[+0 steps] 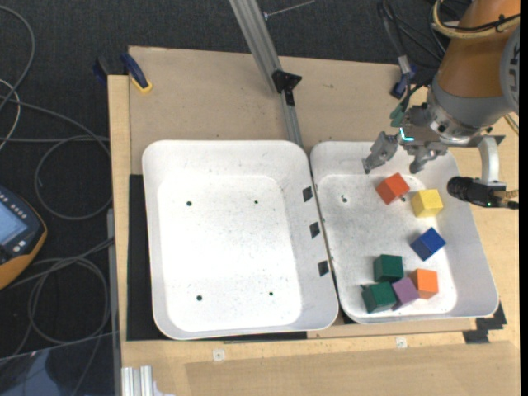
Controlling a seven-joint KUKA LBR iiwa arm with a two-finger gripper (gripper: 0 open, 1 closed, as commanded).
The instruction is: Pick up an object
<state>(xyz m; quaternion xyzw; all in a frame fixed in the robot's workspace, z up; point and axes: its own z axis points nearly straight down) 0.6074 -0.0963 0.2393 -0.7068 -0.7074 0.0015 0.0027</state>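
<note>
My gripper [402,157] hangs open over the back of the right bin [351,221], its two grey fingers spread apart with nothing between them. Just below it lies an orange-red block [393,188], and a yellow block [426,202] sits to that block's right. Further forward are a blue block [428,243], two green blocks [388,267] [379,296], a purple block [405,290] and a small orange block [426,282], clustered near the bin's front right corner.
The left bin [227,238] stands beside the right one, joined by black clips [314,229]. A slanted metal pole [262,48] rises behind the bins. Cables [49,163] and a device lie on the dark floor at left.
</note>
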